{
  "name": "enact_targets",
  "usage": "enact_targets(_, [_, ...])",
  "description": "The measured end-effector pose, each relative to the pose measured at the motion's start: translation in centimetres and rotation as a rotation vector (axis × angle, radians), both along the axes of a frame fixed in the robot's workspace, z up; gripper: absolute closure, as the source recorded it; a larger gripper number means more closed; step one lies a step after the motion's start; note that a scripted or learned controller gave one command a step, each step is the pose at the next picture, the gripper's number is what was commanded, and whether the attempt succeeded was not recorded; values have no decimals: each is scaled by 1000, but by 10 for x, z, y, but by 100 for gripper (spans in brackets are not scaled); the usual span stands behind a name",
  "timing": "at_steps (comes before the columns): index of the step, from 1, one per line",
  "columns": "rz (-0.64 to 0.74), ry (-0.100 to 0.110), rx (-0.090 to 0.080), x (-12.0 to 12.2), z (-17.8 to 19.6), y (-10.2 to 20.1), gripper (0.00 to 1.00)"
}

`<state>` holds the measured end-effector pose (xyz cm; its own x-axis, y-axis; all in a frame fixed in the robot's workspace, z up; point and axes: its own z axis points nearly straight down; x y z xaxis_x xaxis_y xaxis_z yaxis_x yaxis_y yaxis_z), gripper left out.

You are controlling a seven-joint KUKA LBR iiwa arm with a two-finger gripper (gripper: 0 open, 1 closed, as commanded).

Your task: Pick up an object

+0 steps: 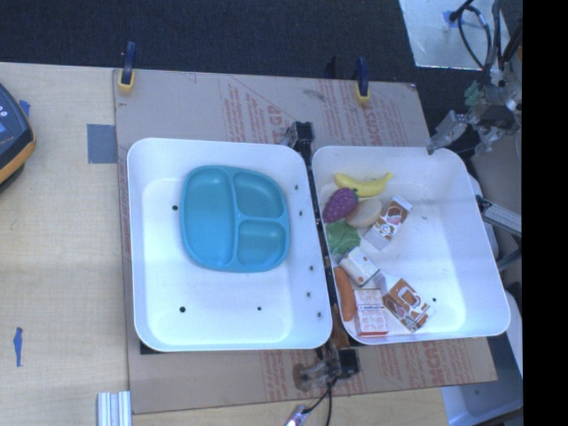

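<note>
The right white bin (pixel 461 238) holds a cluster of objects along its left side. A yellow banana (pixel 364 183) lies at the back, with a purple bunch of grapes (pixel 340 205) just in front of it. A green leafy item (pixel 342 236) and a brown-and-white carton (pixel 389 221) come after these. Nearer the front lie a small white box (pixel 360 266), an orange carrot (pixel 345 293), a red-and-white packet (pixel 370 312) and a brown patterned packet (pixel 407 304). My gripper (pixel 470 124) hangs at the far right, beyond the bin's back right corner, away from all objects.
The left white bin (pixel 151 300) holds a blue divided plate (pixel 235 218). Both bins rest on a cardboard sheet (pixel 231 105) clamped at the back. A yellow-and-black device (pixel 11 136) sits at the bench's left edge. Cables hang at the top right (pixel 484 25).
</note>
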<state>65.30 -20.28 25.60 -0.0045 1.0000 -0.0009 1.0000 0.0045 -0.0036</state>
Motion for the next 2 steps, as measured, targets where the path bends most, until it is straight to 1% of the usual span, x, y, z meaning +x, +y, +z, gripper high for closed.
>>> enact_targets(1, [3,2,0,-35,-95,56,0])
enact_targets(2, [0,-11,-1,-55,-159,62,0])
